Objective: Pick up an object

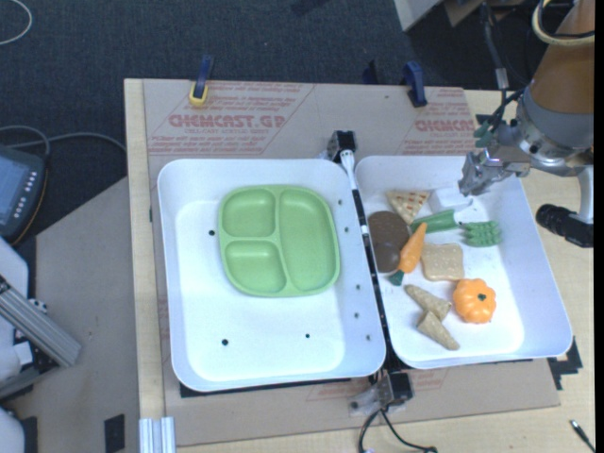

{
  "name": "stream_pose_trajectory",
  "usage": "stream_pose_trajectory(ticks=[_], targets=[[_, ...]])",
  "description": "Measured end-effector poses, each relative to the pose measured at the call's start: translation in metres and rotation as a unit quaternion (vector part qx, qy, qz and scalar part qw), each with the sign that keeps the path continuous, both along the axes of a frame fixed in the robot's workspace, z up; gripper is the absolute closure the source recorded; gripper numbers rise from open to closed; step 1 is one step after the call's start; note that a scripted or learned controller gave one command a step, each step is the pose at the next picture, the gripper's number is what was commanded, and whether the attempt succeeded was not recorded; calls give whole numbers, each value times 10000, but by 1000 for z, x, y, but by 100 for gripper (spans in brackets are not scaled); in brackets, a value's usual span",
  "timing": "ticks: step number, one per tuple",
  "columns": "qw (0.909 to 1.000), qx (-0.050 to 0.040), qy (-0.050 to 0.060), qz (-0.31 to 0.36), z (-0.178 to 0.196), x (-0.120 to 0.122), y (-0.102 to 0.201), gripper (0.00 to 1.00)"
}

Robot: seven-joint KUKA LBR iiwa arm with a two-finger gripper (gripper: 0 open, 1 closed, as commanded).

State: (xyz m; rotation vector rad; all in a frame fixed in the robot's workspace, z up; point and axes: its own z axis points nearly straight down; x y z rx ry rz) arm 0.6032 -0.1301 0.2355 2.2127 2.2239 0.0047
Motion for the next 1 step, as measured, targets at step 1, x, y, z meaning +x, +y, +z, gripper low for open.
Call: stream_pose_trajectory(ticks=[1], targets=[[10000, -2, 7, -7, -16, 27, 37, 100]])
